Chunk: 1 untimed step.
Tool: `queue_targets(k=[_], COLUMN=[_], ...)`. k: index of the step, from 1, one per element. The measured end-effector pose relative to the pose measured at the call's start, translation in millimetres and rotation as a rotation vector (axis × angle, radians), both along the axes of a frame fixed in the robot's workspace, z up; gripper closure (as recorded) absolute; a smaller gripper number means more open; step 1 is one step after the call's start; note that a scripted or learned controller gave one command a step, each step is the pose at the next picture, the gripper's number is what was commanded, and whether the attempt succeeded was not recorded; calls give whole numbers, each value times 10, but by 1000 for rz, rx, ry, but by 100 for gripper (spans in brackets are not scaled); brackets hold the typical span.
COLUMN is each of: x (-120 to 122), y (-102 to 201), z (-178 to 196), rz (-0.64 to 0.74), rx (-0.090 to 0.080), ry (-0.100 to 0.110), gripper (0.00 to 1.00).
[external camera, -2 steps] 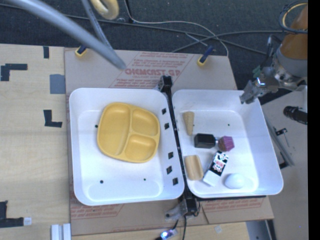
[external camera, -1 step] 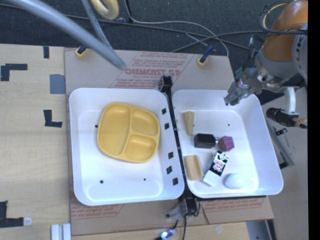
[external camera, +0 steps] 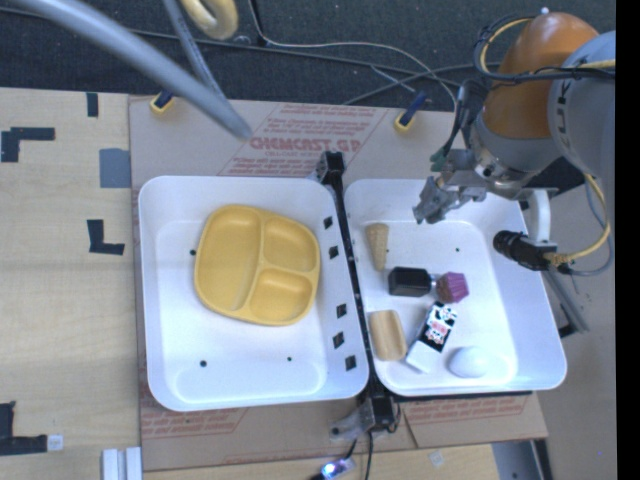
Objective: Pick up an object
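Two grey fingers are being held close together at the gripper (external camera: 432, 208), with nothing seen between them, above the far edge of the right bin (external camera: 530, 363). Just below, a tan cone (external camera: 377, 243) is lying near the bin's left wall. A black block (external camera: 409, 281) and a purple cap-shaped piece (external camera: 453, 287) are resting mid-bin. A tan block (external camera: 387, 334), a cow-patterned black-and-white carton (external camera: 432, 336) and a white egg shape (external camera: 468, 362) are lying along the near edge. "CHEMCAST" is being displayed in red on the brown sheet (external camera: 300, 138). A yellow divided plate (external camera: 257, 265) is occupying the left bin (external camera: 165, 298).
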<state>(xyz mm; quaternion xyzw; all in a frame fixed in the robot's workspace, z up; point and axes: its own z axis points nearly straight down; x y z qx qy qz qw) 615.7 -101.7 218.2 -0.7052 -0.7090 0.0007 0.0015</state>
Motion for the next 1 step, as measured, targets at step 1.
queue_targets(k=[1], x=[-96], y=[559], z=[42], rz=[1], rx=[0], ry=[-1], gripper=[100])
